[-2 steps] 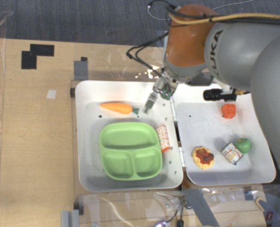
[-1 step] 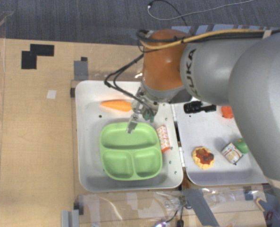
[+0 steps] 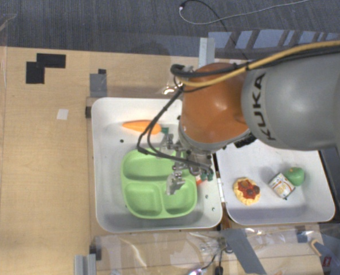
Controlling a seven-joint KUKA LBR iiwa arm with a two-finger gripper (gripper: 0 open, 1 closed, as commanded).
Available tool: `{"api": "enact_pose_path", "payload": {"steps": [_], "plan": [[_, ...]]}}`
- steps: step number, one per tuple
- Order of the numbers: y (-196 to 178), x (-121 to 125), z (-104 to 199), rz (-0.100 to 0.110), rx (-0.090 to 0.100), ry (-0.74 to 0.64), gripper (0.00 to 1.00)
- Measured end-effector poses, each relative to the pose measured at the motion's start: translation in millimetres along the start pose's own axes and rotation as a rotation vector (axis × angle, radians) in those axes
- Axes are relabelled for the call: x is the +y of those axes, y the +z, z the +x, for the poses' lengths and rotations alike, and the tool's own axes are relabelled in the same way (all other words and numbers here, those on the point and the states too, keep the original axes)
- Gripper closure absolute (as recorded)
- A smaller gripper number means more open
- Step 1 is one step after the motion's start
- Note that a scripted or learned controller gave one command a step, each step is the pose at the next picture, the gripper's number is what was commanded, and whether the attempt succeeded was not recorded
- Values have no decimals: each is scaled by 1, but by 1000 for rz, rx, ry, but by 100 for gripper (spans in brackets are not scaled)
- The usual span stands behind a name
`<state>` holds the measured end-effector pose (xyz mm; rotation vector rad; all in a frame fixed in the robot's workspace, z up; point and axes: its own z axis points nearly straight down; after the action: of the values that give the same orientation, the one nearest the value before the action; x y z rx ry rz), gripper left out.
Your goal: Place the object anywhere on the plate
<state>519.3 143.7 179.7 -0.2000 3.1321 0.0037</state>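
Where arm's orange wrist blocks view, gripper hangs over green plate; fingers' state can't be told. Carrot half hidden behind cables.

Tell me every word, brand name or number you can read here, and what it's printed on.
"KUKA": in dark letters on the grey arm, running sideways.
Small can in the right bin: it has a printed label, too small and blurred to read.
I can read nothing else.
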Motion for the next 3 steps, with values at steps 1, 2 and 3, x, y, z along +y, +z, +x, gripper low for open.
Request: {"api": "enact_pose_path", "payload": {"steps": [1,2,3], "plan": [[-9,0,-2,-2,-2,7,100],[-75,54,-8,0,-2,391,100],[-70,92,-3,3,0,880,100]]}}
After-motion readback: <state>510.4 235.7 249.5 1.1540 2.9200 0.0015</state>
